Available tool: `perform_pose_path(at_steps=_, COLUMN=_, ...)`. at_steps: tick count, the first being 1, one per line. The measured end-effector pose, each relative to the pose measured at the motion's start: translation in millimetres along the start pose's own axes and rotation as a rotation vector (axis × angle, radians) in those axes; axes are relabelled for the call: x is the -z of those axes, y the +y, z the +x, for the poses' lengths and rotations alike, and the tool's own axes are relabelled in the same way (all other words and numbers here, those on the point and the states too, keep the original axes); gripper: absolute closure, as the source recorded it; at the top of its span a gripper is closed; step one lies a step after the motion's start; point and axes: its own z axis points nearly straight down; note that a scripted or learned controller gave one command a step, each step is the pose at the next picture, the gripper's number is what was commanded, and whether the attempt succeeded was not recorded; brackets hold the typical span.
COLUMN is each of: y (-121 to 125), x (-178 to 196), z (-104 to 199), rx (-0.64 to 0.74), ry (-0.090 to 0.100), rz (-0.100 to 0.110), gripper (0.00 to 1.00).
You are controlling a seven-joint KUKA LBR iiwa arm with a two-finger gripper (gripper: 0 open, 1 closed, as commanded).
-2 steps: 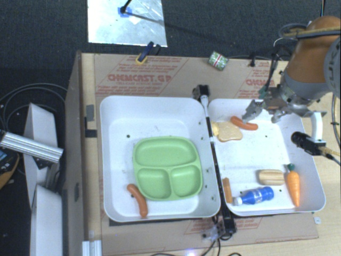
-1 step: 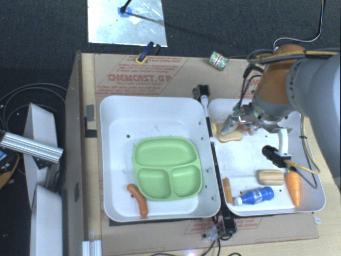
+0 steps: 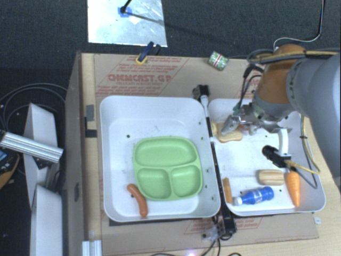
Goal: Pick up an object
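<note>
Green divided plate (image 3: 167, 167), orange carrot (image 3: 293, 188), blue bottle (image 3: 257, 196), white bins (image 3: 114, 143).

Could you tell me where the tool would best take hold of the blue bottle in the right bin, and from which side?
Probably across the middle of the blue bottle, coming straight down from above. It lies on its side, pointing left to right, so the fingers should close across its narrow width. The bread roll sits close behind it and the bin's front wall close before it, leaving little room.

The two shallow white plastic bins (image 3: 154, 108) looked smooth and faintly glossy. A light-green divided plastic tray (image 3: 167, 167) was matt. The brown printed cardboard sheet (image 3: 139, 74) appeared dull.
</note>
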Motion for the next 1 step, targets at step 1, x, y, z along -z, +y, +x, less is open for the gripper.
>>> perform_pose_path(at_steps=1, y=42.6, x=-6.6, z=-0.4, rx=0.0, ry=-0.001, rz=-0.003, gripper=0.0)
